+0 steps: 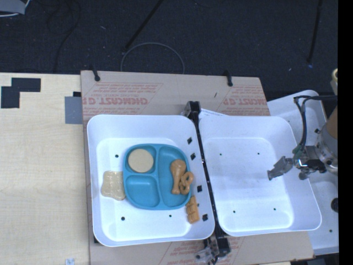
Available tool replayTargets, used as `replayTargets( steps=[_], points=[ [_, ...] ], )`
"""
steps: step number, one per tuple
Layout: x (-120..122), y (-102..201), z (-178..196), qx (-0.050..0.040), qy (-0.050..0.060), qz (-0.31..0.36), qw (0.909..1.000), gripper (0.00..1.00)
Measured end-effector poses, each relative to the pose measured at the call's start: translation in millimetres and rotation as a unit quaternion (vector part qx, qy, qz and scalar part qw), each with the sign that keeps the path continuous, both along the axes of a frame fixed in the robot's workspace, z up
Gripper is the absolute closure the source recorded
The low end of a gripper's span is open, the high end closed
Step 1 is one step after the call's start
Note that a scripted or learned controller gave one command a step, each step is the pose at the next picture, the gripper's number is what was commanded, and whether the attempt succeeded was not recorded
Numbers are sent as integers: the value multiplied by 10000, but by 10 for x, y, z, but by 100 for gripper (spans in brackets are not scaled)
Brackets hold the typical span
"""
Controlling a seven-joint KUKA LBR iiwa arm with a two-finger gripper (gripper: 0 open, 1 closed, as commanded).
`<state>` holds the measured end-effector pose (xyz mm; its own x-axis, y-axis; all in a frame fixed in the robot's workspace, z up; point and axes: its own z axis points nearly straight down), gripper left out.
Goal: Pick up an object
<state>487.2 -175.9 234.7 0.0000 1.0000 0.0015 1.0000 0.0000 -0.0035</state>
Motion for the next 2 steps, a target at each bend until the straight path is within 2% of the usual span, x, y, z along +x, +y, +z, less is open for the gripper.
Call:
replayTargets(
  steps=[1, 2],
  points=[
    [-13, 16, -644, 9, 26, -1, 10000, 0],
    [-63, 72, -1096, 11, 23, -2, 10000, 0]
  ],
)
